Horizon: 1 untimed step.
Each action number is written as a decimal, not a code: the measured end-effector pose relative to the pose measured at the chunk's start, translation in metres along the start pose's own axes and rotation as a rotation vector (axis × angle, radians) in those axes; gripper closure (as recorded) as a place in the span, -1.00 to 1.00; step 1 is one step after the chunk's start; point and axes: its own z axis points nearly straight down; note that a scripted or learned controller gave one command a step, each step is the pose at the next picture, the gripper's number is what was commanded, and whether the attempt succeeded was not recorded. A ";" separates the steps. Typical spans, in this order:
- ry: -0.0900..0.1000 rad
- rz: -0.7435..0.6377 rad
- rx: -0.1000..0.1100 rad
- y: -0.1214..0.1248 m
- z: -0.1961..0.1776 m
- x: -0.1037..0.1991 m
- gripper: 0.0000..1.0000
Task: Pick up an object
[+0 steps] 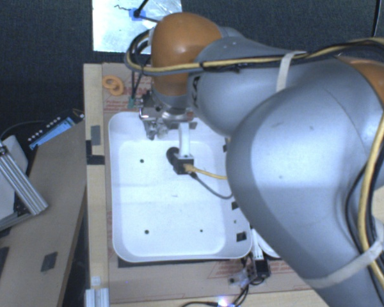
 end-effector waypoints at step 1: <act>0.000 -0.001 0.001 -0.012 0.055 0.018 1.00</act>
